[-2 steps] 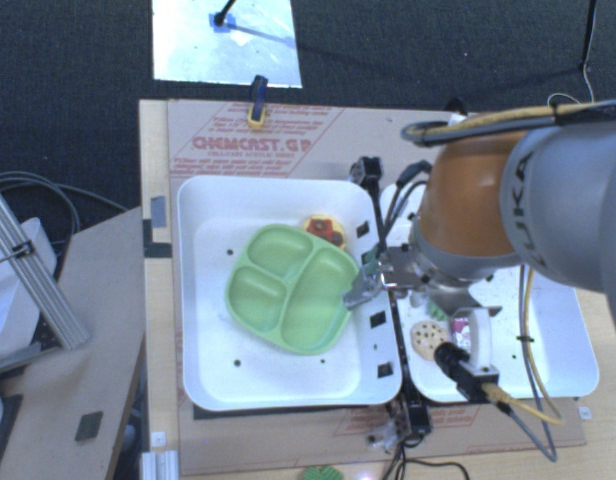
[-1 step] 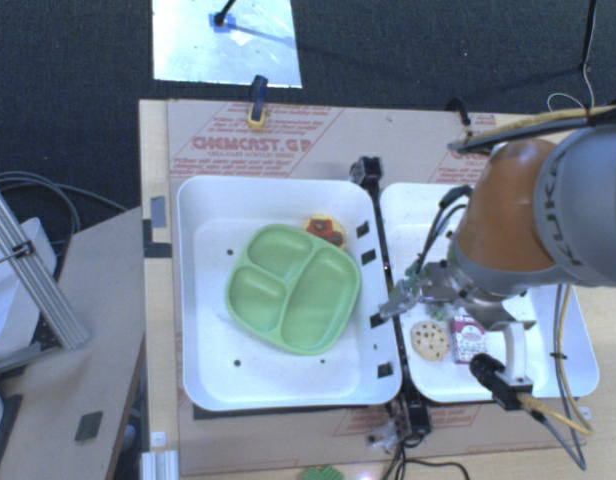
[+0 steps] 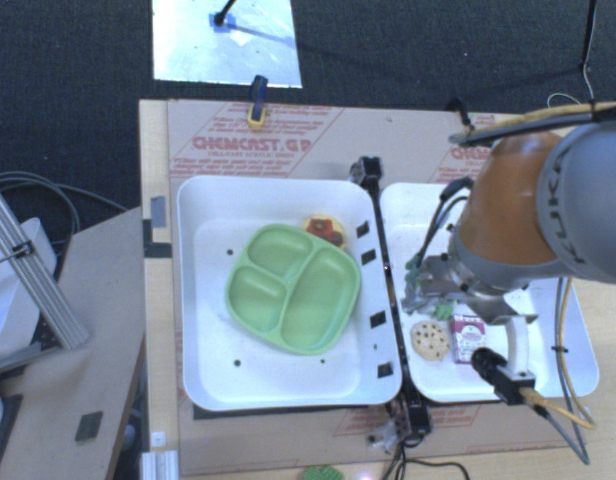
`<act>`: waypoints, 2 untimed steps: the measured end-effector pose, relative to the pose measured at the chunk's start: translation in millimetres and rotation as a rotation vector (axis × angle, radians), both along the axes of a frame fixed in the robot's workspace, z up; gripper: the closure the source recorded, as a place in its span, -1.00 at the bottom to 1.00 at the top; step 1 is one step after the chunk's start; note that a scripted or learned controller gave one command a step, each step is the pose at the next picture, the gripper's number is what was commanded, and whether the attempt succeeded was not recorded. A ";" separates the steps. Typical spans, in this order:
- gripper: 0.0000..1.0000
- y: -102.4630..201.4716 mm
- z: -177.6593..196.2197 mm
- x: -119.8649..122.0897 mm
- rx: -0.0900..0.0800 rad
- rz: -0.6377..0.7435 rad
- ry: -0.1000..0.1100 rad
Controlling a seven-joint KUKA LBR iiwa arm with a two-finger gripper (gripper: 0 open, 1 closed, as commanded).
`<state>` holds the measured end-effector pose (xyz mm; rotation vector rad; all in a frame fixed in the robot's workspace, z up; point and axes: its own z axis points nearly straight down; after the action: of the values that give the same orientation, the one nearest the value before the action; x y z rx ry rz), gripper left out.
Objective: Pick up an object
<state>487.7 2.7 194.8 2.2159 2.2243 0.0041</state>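
- White bins, count two: left bin (image 3: 203,368) lies well left of the claw; right bin (image 3: 586,363) lies under it.
- Left bin holds one green divided plate (image 3: 293,288) and one small red-orange item (image 3: 327,231) at the plate's far edge, both well apart from the claw.
- Claw (image 3: 433,296) hangs low over the right bin; whether it is spread or pinched cannot be told, the wrist hides it.
- Candidates for the pick: one cookie (image 3: 429,340) just below the claw, one small pink-and-white carton (image 3: 468,337) just right of the cookie.
- Progress, judged: nothing seen lifted; grasp and raise remain.
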 end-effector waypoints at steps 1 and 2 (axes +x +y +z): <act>1.00 -51.1 91.9 -0.1 -0.003 -0.006 -0.006; -1.00 -48.3 87.7 -0.4 -0.001 -0.001 0.000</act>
<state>487.3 -45.6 282.6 2.2165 2.2225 0.0031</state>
